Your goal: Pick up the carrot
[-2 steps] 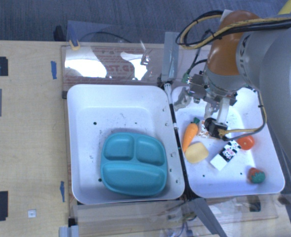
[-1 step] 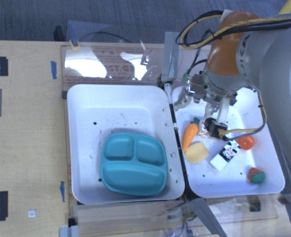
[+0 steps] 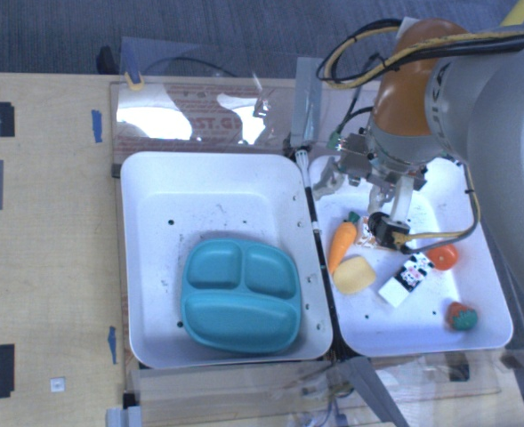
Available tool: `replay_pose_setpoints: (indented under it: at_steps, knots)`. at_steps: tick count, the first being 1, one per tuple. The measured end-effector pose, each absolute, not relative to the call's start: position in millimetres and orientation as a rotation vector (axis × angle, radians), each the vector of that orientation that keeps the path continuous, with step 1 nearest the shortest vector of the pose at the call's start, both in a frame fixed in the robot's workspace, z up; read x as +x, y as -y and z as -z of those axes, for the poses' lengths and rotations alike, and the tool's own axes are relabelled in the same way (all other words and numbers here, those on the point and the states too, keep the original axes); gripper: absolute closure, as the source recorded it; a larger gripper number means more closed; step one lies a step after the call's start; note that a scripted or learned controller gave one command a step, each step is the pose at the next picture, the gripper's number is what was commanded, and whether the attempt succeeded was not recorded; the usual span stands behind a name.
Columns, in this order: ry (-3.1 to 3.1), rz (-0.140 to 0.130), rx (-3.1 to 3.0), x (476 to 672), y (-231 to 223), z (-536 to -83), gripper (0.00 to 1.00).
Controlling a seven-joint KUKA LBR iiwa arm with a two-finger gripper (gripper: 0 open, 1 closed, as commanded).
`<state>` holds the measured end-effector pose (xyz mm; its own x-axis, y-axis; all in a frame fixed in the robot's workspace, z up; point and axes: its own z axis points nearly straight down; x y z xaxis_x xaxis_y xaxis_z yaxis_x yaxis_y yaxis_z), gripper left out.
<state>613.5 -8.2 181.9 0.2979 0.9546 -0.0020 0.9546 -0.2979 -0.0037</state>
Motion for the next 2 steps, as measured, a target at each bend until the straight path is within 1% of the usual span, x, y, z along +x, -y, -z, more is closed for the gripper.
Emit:
replay_pose_setpoints:
  at_steps: [1, 2]
  knots:
    - [1.721, -0.010, -2.622, 607.4, -12.7, -181.0, 0.00]
    - [1.727, -0.016, -2.618, 608.6, -13.2, -188.0, 1.00]
